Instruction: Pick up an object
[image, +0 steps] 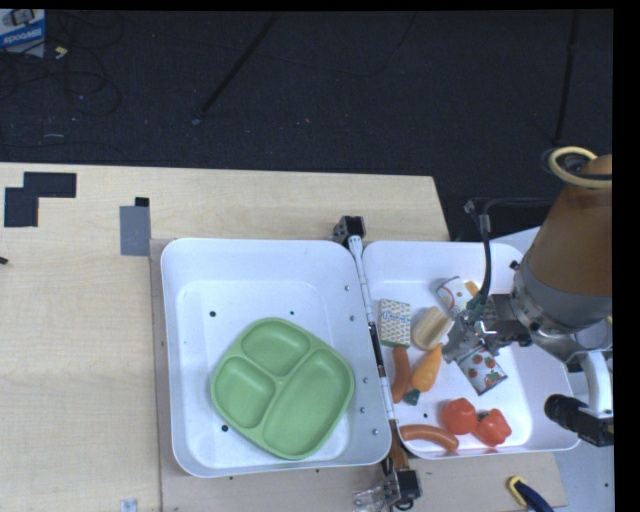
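My gripper (468, 337) hangs low in the right bin (530, 262), with the grey and orange arm (575, 250) behind it to the right. Just left of it lie a tan bread-like piece (430, 325) and an orange carrot (427, 369). A small patterned card (489, 375) lies right below the gripper. Along the bin's front sit two red pieces (460, 414) (494, 428) and a sausage (428, 437). A patterned packet (393, 322) and a darker orange carrot (400, 373) rest near the left wall. A small white object (458, 294) lies behind the gripper.
The left bin (190, 300) holds a green divided plate (283, 388). A clamp (350, 229) sits where the two bins meet at the back. The wooden bench (80, 350) stretches to the left. A yellow-handled tool (528, 492) lies on the bench in front of the right bin.
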